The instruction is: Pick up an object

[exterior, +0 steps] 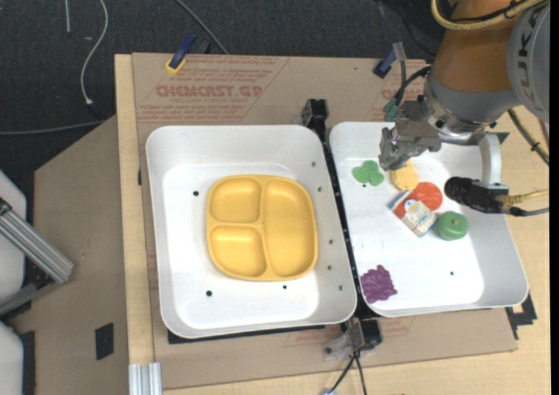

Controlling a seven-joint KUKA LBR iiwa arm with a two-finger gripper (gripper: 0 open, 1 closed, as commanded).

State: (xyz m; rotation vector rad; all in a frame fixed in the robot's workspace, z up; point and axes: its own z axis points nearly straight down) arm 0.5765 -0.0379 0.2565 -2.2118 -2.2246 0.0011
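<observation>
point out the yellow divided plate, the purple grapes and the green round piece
yellow divided plate (261,228): camera view, on the ridge where its compartments meet
purple grapes (377,282): camera view, middle of the bunch
green round piece (452,226): camera view, centre of its top

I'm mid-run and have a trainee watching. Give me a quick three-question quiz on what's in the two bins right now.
1. True or false: the yellow divided plate lies in the right bin.
2. Which item lies nearest the right bin's front-left corner? A) purple grapes B) green round piece C) green leafy piece
3. Fill in: the gripper is over the ___ bin.

Key: 1. False, it lies in the left bin. 2. A. 3. right.
</observation>
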